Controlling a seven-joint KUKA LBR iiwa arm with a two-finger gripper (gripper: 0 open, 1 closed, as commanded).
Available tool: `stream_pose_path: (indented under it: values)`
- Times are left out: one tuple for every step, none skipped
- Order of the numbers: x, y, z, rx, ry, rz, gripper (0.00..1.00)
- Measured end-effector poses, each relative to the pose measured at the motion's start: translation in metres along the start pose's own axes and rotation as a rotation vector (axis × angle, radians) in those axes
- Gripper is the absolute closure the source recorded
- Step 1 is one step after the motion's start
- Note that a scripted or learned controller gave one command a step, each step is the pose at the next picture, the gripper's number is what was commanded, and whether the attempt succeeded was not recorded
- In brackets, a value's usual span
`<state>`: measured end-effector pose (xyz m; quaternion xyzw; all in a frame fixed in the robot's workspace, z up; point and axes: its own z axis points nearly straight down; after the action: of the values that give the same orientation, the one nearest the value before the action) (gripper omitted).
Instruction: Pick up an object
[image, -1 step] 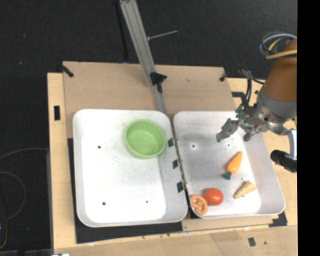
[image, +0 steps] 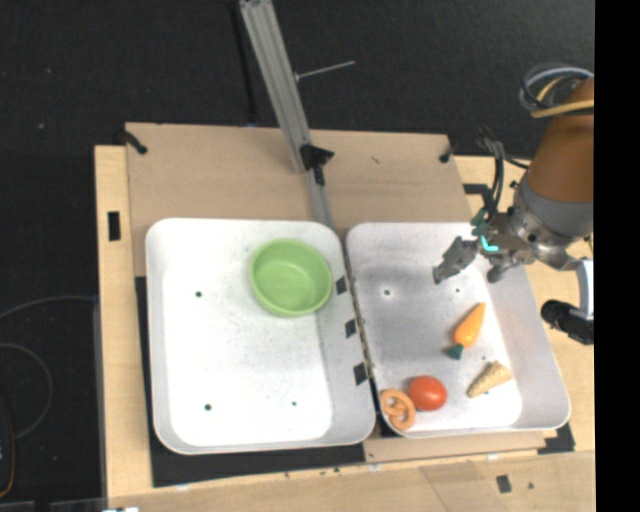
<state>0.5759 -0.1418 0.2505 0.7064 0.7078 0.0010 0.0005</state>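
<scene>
My gripper (image: 470, 266) hangs over the upper right part of the right bin (image: 400, 260), open, with nothing between its fingers. Just below it an orange carrot (image: 468, 326) with a green tip lies on the bin floor. Further down are a beige wedge (image: 489, 379), a red tomato (image: 428, 392) and an orange round piece (image: 397, 408) at the bin's front edge. A green bowl (image: 291, 278) sits upright in the left bin (image: 200, 400), near its upper right.
The grey arm with its orange band (image: 562, 160) comes in from the right, above the right bin's far corner. A slanted metal pole (image: 285, 90) runs from the top down to the gap between the bins. Bench board surrounds both bins.
</scene>
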Motion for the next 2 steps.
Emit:
stream_pose_path:
  values:
    - [-0.005, 0.001, 0.043, 0.005, -0.003, 0.004, 0.0]
    - [-0.008, 0.009, 0.091, 0.006, -0.003, 0.005, 0.0]
